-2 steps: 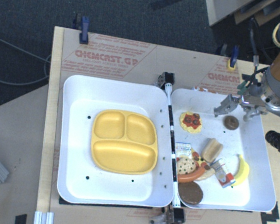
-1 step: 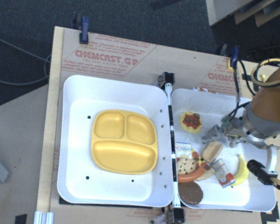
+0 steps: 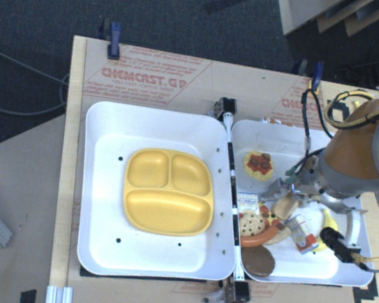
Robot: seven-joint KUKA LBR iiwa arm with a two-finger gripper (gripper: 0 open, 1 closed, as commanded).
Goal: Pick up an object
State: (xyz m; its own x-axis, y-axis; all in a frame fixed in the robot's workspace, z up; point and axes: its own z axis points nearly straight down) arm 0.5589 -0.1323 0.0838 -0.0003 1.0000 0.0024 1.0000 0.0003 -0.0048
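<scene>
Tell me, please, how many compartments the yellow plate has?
3: the yellow plate in the left bin has two small compartments at its far side and one wide compartment nearer the camera.

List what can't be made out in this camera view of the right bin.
- Gripper: fingers lost in clutter under the arm; open or shut unclear.
- Right bin: its right part is covered by the arm.
- Small toys beside the hot dog: too small and blurred to name.
</scene>
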